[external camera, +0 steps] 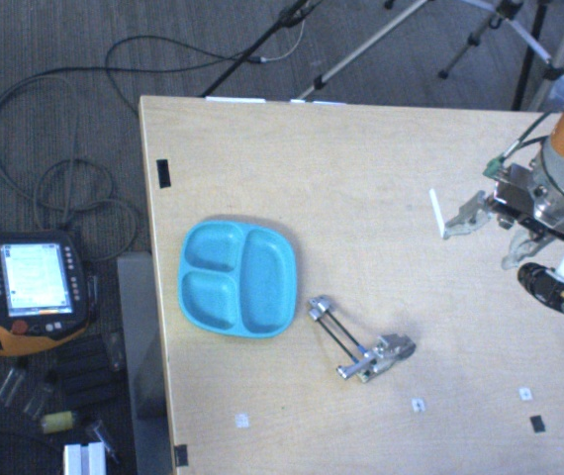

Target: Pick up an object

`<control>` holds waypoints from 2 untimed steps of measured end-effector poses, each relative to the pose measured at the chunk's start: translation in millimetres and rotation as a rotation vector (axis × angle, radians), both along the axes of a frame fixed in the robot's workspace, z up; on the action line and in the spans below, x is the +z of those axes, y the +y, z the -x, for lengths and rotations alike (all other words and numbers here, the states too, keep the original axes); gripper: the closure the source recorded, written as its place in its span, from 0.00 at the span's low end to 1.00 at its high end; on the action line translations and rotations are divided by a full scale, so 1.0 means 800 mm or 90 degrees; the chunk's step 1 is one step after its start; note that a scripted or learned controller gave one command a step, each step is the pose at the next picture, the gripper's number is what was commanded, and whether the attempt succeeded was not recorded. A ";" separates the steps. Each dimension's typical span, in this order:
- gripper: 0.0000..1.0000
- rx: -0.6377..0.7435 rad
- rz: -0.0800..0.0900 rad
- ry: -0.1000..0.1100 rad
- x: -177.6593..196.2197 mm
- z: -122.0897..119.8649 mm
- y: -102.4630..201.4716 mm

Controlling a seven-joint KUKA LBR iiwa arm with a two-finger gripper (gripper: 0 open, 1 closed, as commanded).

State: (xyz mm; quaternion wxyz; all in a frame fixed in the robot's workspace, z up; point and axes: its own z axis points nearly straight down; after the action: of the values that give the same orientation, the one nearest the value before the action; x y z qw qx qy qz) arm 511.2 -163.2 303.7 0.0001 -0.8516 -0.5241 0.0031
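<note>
A blue three-compartment plate (239,277) lies on the wooden bench top (361,166), left of the middle. To its right lies a metal hand tool (359,342) with two long thin bars and a chunky grey head. A small white stick (436,211) lies further right. My gripper (487,238) hangs at the right edge of the bench, just right of the white stick. Its two fingers (463,218) stand spread apart with nothing between them. The nearer finger's tip is close to the stick, and I cannot tell whether they touch.
The bench's left edge (155,295) drops to a dark carpeted floor. A control pendant (30,280) and cables lie there. Tripod legs (430,8) stand beyond the far edge. Small black and white markers (163,173) dot the bench top.
</note>
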 end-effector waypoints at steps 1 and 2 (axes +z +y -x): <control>0.00 0.022 0.000 0.000 0.073 0.032 0.084; 0.00 0.162 -0.001 -0.001 0.042 0.032 0.112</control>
State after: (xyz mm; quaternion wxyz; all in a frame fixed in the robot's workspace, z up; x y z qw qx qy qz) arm 485.4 -73.4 337.6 0.0005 -0.7783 -0.6279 0.0021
